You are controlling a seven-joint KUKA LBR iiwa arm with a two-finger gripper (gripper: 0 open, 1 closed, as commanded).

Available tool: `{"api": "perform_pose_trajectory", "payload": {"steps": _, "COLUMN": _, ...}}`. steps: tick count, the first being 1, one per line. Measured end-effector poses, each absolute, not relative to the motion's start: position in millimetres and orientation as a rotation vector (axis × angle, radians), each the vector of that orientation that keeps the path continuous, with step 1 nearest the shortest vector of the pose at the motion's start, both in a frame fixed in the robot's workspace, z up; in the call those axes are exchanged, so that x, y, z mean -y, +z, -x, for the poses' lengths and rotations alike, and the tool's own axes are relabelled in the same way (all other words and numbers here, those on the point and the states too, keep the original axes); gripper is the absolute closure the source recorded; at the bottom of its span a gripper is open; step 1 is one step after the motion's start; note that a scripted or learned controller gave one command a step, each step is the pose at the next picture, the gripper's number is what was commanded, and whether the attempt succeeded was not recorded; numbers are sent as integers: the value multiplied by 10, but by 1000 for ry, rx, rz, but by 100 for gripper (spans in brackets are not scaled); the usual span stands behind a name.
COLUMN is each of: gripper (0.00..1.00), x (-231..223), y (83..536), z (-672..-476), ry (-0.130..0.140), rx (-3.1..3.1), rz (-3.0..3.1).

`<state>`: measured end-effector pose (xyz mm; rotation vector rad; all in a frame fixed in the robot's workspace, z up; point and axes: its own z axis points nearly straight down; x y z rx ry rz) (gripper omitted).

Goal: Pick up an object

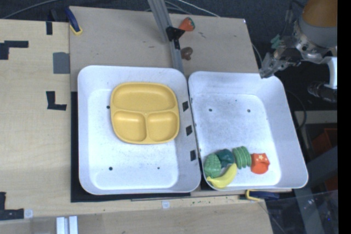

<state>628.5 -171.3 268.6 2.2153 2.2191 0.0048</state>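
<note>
**Gripper parked at far corner, targets clustered at near edge of right bin**

We see the gripper [269, 69] hanging over the far right corner of the right bin [244, 85], nothing between its tips. Too small and blurred for us to tell whether it's apart or together.

Pickable items all sit in a tight row along the near edge of that bin: green lump [217, 162], yellow banana-shaped piece [225, 177] touching it below, ribbed green piece [241, 157], red-orange piece [260, 163] on the right end. Row's long axis runs left-right, parallel to the near rim.

From the gripper, we read the cluster as lying straight toward the camera and slightly left, across the whole bin. Red-orange piece stands most apart, so likely the cleanest grab.

Left bin [88, 118] carries a yellow divided plate [145, 112], well apart from the gripper.
</note>
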Motion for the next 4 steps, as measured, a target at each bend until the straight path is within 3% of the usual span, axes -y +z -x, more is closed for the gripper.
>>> {"api": "perform_pose_trajectory", "payload": {"steps": 4, "gripper": 100, "x": -232, "y": 2414, "z": -5791, "ry": -4, "rx": -2231, "rz": -2217}}
